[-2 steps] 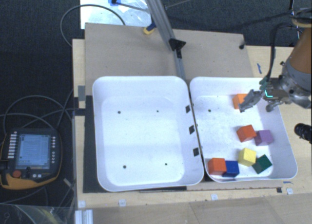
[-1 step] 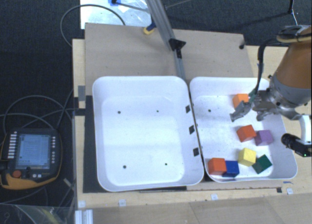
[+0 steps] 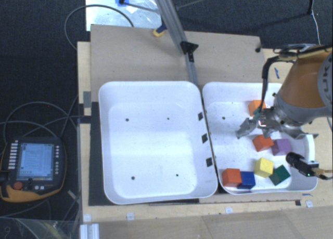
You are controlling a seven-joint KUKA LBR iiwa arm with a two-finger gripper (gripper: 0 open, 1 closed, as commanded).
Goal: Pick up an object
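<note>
Blocks sit in the right bin (image 3: 223,97), approx; listing left to right: red-orange block (image 3: 231,175) and blue block (image 3: 247,180) touching at the near wall; orange block (image 3: 263,142); yellow block (image 3: 264,167); green block (image 3: 280,174); purple block (image 3: 282,146). Gripper (image 3: 258,125) hovers over the bin; how far its fingers are spread can't be judged; nothing visibly held. Nearest candidate, the orange block, lies just beside the gripper at approx 5 o'clock; another orange piece (image 3: 256,106) pokes out at 12 o'clock.
</note>
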